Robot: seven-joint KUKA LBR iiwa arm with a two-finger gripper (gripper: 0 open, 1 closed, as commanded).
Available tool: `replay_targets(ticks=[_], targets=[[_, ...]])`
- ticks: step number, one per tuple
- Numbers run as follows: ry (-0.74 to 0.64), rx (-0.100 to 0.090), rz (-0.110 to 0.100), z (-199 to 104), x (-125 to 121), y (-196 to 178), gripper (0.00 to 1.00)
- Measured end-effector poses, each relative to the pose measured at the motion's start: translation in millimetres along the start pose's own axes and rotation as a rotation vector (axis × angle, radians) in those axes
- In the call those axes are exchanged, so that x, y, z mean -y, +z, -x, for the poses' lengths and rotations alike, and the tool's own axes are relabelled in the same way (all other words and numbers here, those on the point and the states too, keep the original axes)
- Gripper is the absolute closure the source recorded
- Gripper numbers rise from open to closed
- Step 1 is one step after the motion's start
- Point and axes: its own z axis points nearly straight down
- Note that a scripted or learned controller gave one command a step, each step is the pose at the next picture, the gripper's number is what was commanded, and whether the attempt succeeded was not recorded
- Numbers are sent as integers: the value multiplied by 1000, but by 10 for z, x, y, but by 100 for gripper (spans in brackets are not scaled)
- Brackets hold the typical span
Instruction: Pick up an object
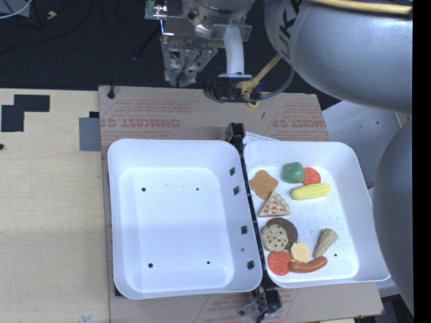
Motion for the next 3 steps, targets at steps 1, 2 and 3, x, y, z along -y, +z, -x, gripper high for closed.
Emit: replay_targets(ticks=[1,2,3], targets=[[-3,1,-4,-32,4,-827,100],[-4,5,-14,-35,4,-765,0],[-8,5,-16,-48,6,-860,100]])
